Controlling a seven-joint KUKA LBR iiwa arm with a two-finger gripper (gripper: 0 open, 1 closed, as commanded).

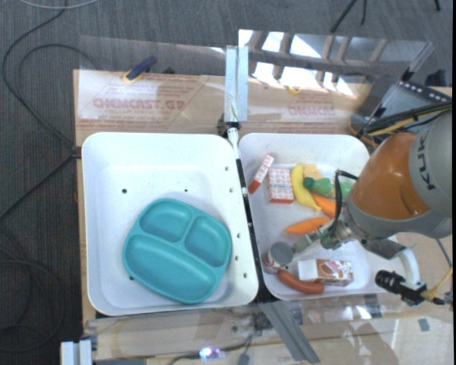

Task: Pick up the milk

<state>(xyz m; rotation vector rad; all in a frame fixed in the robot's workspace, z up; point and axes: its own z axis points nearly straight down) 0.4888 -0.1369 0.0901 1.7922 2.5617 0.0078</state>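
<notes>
White plastic bins sit side by side on the bench, the left bin (99, 204) holding a teal divided tray (178, 249). The right bin (357, 147) carries the clutter: the milk (325, 270), a small carton lying on its side near the front wall, just above a red sausage (300, 284). A banana (300, 186), 2 carrots (308, 224) and a red-and-white box (281, 185) lie farther back. The gripper (330, 238) hangs just above the carton; whether its fingers are spread or closed cannot be told.
</notes>
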